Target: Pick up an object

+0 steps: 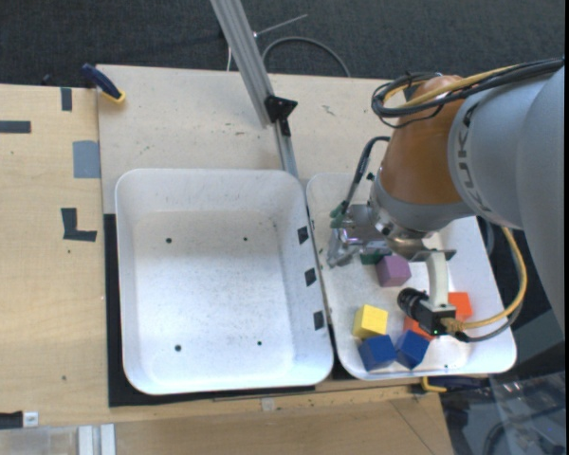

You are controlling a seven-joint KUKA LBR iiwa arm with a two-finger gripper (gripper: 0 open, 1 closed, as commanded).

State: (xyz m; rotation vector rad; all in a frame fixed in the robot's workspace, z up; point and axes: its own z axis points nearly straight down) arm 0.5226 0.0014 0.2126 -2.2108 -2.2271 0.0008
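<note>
My gripper point(344, 247) hangs low over the left part of the right bin point(493, 354), close to the wall shared with the left bin. A purple cube point(394, 271) lies just to its right, partly under the wrist. Nearer the front lie a yellow cube point(370, 320), two blue blocks point(377, 352) point(413, 347) and an orange block point(459, 303). A small green piece point(368, 256) shows beside the gripper. I see nothing between the gripper's tips from this angle.
The left bin point(133, 192) sits beside the right one, their walls touching. A slanted metal pole point(251, 60) crosses the back of the bench. The arm's grey body and cables cover the right bin's back half.
</note>
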